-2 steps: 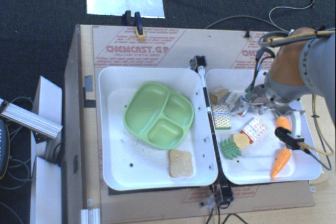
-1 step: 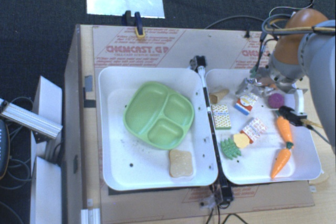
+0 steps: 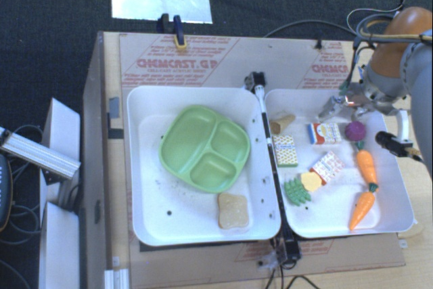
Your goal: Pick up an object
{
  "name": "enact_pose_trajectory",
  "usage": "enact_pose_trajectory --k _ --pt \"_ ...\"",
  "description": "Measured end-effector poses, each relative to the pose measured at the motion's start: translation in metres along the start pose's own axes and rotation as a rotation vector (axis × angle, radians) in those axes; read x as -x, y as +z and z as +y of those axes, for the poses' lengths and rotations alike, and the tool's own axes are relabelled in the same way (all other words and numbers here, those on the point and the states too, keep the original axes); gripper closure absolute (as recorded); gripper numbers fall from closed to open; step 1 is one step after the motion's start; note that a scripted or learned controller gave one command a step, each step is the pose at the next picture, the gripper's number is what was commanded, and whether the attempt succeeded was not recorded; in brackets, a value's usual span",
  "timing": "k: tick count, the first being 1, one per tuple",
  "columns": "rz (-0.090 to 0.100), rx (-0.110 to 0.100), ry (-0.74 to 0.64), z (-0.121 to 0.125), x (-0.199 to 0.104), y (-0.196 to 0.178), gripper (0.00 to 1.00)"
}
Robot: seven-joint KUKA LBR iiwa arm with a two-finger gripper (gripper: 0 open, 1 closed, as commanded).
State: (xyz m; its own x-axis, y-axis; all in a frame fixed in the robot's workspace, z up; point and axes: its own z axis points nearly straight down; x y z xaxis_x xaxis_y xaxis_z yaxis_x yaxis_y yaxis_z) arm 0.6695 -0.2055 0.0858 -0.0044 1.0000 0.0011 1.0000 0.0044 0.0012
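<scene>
My gripper hangs over the far part of the right bin, just above and behind a small red and white carton and a purple round piece. Nothing shows held in it. Further toy foods lie in that bin: a brown wedge, a checkered packet, a second printed packet, a yellow piece, a green leafy piece and two carrots.
The left bin holds a green divided plate and a slice of toast. A black divider rail runs between the bins. The grey arm with its orange band comes in from the upper right.
</scene>
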Motion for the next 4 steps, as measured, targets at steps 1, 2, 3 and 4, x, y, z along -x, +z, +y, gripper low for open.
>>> enact_pose_trajectory --k 1,2,3,4 --pt "-0.004 0.006 -0.004 0.001 0.001 -0.012 1.0" --pt "-0.004 0.005 -0.004 0.001 0.0 -0.011 0.0" --pt "-0.007 0.009 -0.008 0.003 0.001 -0.023 1.0" --pt "-0.007 0.009 -0.009 0.003 0.0 -0.023 0.0"
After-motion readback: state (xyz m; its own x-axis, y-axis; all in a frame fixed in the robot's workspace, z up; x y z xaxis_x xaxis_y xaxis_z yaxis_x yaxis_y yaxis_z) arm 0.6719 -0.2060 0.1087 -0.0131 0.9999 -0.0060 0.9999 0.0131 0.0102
